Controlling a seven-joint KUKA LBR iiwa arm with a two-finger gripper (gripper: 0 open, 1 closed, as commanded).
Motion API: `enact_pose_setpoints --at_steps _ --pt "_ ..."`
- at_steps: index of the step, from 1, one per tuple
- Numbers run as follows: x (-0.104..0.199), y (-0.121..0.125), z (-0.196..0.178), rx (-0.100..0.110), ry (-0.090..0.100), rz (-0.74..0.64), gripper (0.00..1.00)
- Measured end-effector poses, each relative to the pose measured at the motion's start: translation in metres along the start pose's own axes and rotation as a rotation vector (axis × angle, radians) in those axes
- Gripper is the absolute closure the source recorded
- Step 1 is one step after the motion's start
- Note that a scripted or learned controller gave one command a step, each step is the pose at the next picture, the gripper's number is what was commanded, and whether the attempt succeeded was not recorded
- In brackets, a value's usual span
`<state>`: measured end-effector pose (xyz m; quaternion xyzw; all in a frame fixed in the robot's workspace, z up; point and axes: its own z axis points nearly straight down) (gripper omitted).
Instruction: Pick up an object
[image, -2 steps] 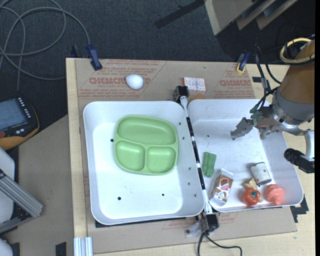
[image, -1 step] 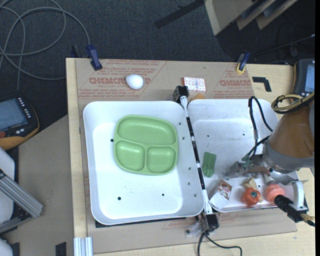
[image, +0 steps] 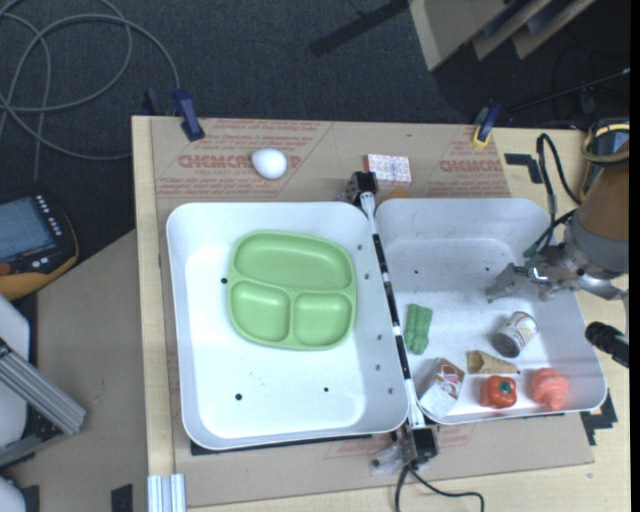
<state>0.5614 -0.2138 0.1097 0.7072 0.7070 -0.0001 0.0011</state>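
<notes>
Left bin (image: 200, 400): white, shallow, on the bench's left half; mostly bare white floor with a few dark specks.
Green tray (image: 292, 290): light green, three compartments, one wide one at the far side and two smaller ones at the near side; flat in the upper middle of the left bin.
White ball (image: 268, 162): outside the bins, on the cardboard behind the left bin's far edge.
Small patterned block (image: 389, 168): also on the cardboard, behind the gap between the two bins.
Right bin (image: 440, 225): white, touching the left bin along a dark seam.
Green piece (image: 417, 327): small, oblong, just right of the seam, about mid-depth in the right bin.
White packet (image: 443, 388): tilted against the near left corner of the right bin.
Tan wedge (image: 488, 362): flat, between the packet and the can.
Red tomato-like object (image: 500, 391): near the front wall, just below the wedge.
Small can (image: 514, 334): lying on its side, silver end toward the camera, below the claw.
Pinkish-orange object (image: 548, 387): just beside the red one, at the near right.
Gripper (image: 512, 282): over the right bin's right half, above the can and apart from it; two prongs spread apart, nothing between them.
Arm: reaching in from the right edge, orange band above the wrist.
</notes>
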Motion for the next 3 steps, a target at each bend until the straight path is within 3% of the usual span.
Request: enact_pose_setpoints --at_steps 1,2,3 --pt "0.036 -0.055 0.026 0.004 0.003 0.000 0.00" --pt "0.035 -0.053 0.014 -0.003 0.000 0.001 1.00" --pt "0.105 -0.023 -0.053 -0.001 0.003 -0.003 1.00"
